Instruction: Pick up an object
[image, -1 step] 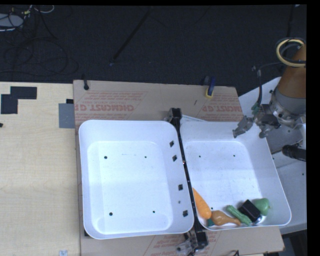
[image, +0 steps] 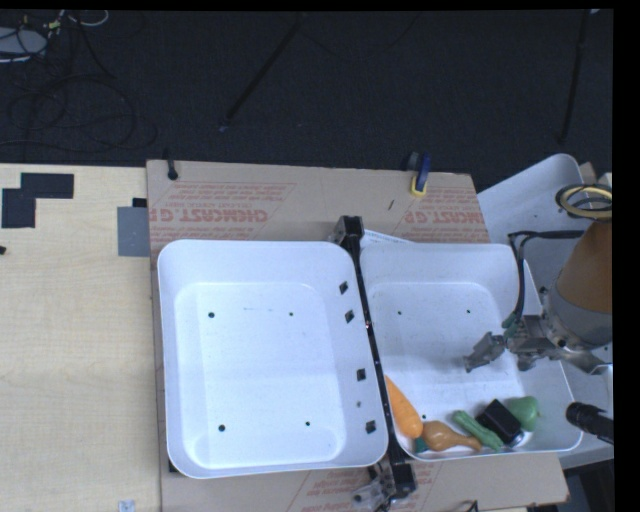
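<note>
Bench: pale wood-grain top (image: 70, 330) under a printed brown cardboard sheet (image: 300, 200), dark floor with cables behind. On the cardboard we log two shallow white plastic bins, side by side and touching along a black clipped seam.

Item 1, left white bin (image: 170, 300): bare floor, a few small dark holes.

Item 2, right white bin (image: 440, 260): all loose objects lie along its near edge. We count an orange carrot-shaped toy (image: 402, 406) lying close to the seam; a tan, rounded, pear-like piece (image: 444, 434) just beside it; a long green pod-shaped piece (image: 476, 428); a small black block (image: 500, 420) lying on or against the pod; a bright green rounded piece (image: 523, 408) next to the block. They crowd each other, touching or nearly so.

Item 3, grey arm with orange band (image: 590, 270), entering from the right, its wrist low over the right bin. The two-finger gripper (image: 484, 352) points leftward over bare bin floor, apart from the cluster, which lies nearer the camera. Whether the fingers are spread or closed we cannot tell; no object shows between them, so we record nothing held.

Step in hand, in our judgement: approach, with no pick made yet. The next move calls for shifting the gripper toward the near edge and settling on one target. The carrot toy looks the least crowded; the black block and green pieces sit tight together, and the bin wall is close behind them, which could foul a descent.
</note>
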